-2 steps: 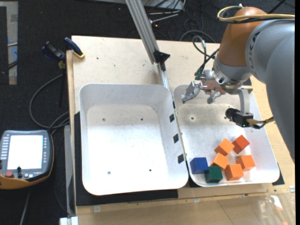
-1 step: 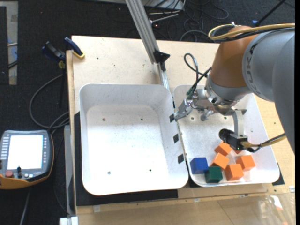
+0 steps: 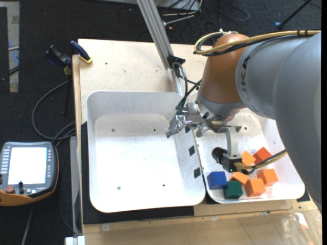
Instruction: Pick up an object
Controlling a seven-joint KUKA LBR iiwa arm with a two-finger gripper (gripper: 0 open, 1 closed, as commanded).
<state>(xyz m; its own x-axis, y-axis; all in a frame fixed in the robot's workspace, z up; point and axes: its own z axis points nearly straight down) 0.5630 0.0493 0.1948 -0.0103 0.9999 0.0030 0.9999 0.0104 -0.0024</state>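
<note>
Several small blocks lie in the front corner of the right bin (image 3: 286, 188): a blue one (image 3: 217, 179), a green one (image 3: 233, 190) and several orange ones (image 3: 255, 187). My gripper (image 3: 186, 130) hangs over the ridge between the two bins, behind and to the left of the blocks. Its fingers (image 3: 172, 130) are spread, so it is open, with nothing between them. The big grey arm with its orange band (image 3: 225, 70) covers the back part of the right bin.
The left bin (image 3: 133, 157) lies bare beside the right one. An aluminium rail (image 3: 156, 27) slants down to the bins' shared back edge. Blue clamps (image 3: 66, 55) sit at the bench's back left corner. A teach pendant (image 3: 28, 172) rests off the bench, left.
</note>
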